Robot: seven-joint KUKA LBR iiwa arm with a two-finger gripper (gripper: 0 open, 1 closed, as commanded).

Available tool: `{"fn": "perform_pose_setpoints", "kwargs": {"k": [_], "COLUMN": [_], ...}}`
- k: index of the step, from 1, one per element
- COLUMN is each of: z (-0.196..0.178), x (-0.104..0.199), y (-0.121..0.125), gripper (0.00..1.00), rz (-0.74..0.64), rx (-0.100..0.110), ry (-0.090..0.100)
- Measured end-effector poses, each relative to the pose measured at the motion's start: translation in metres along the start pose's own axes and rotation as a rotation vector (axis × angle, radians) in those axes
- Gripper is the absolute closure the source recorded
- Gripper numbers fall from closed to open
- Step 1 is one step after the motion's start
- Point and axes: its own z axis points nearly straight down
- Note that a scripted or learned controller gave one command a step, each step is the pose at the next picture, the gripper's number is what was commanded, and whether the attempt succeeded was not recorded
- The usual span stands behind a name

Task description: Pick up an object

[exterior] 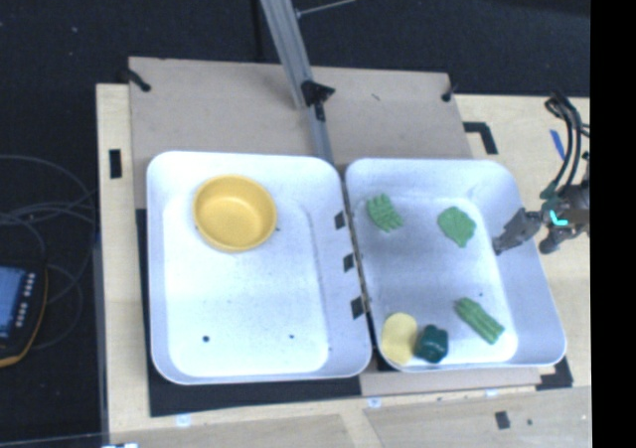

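**Tool at the right rim, five objects in the right bin**

You have the counter [417, 98] running under everything, pale wood with a tan board on top and black matting showing at the near edge. A grey metal rail [283, 24] slants down from the top of the view and ends just above the seam where the two bins meet.

Your left bin [238, 337] is the roomier one: its only load is a yellow bowl [235, 213] in the far left corner, upright, close to the far wall, with bare floor all along the near and right sides.

Your right bin [427, 267] carries five small things, all apart from the centre. A green ridged piece [384, 214] lies near the far left wall. A second green piece [457, 225] lies far right, near the tool. A long green ridged piece [480, 321] lies slanted toward the near right corner. At the near rim, a pale yellow object [398, 337] and a dark teal object [431, 344] sit touching each other. The middle of the floor is open.

The tool [519, 231] hangs over the right rim of the right bin, apart from every object and holding nothing. You cannot tell how it is set from this view.
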Motion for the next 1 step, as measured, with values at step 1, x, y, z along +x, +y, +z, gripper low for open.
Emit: {"fn": "perform_pose_setpoints", "kwargs": {"k": [1], "z": [0.0], "x": [0.0], "y": [0.0], "gripper": [0.0], "rz": [0.0], "rx": [0.0], "ry": [0.0]}}
